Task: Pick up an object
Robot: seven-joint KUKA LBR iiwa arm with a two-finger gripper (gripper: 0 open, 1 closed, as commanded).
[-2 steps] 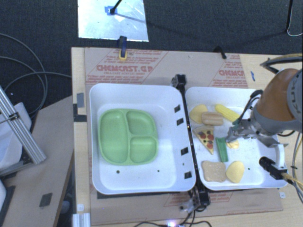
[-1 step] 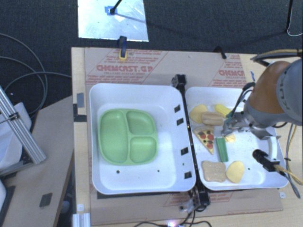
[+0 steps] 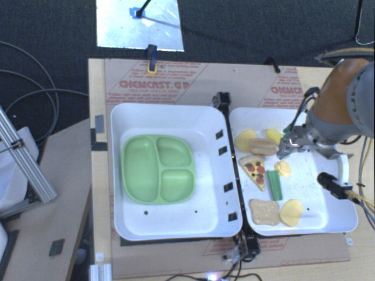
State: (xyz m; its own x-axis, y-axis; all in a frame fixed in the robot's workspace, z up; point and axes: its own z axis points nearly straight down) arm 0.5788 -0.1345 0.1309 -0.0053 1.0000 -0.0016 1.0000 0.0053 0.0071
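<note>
**Desk:** What does the overhead camera show at the bench?

**Operator:** Two shallow white bins sit side by side on a cardboard-covered bench. My arm (image 3: 345, 98), grey with an orange band, reaches in from the right over the right bin (image 3: 337, 224). My gripper (image 3: 285, 148) hangs low above that bin's upper middle, pointing down toward the toy food.

**Desk:** Is it holding anything?

**Operator:** I cannot tell. From this slant the tip is a small dark and silver shape, so whether it is spread or closed is not readable, and nothing can be seen clamped in it.

**Desk:** Where are the pickable things?

**Operator:** All in the right bin. A tan bun-shaped piece (image 3: 262, 147) lies just left of my gripper, with a round yellow piece (image 3: 245, 139) at its left and another yellow piece (image 3: 273, 136) above it. A small pale yellow piece (image 3: 282, 168) lies just below the gripper. A pizza slice (image 3: 254, 170) sits left of centre, a green stick (image 3: 274, 184) upright beside it. Nearer the front edge are a slice of toast (image 3: 264, 212) and, touching its right side, a yellow lemon-like piece (image 3: 291, 212).

**Desk:** And the left bin?

**Operator:** The left bin (image 3: 135, 119) holds a green divided plate (image 3: 158, 168), three compartments, lying flat near the middle.
</note>
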